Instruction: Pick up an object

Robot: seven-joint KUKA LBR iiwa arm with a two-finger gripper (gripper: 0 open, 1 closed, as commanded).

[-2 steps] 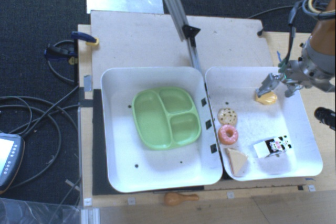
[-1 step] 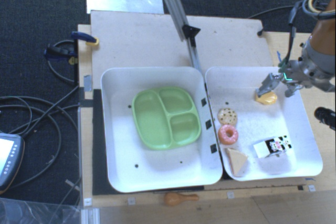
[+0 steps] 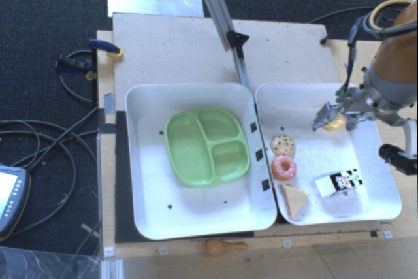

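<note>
My gripper (image 3: 336, 117) hangs over the back of the right bin (image 3: 389, 206), with the grey and orange arm reaching in from the right. A small yellow object (image 3: 335, 123) sits right at the gripper, partly covered by it; I cannot tell whether it is gripped or lying on the bin floor. Closer to the front lie a round speckled cookie (image 3: 283, 144), a pink donut (image 3: 283, 168), a tan wedge (image 3: 295, 200) and a white box with black marks (image 3: 338, 182).
The left bin (image 3: 140, 206) holds a green divided plate (image 3: 208, 146). A metal pole (image 3: 219, 3) slants across the back, down to the divide between the bins. A blue clamp (image 3: 104, 47) and cables lie at the bench's left edge. A tan object (image 3: 225, 246) rests on the front edge.
</note>
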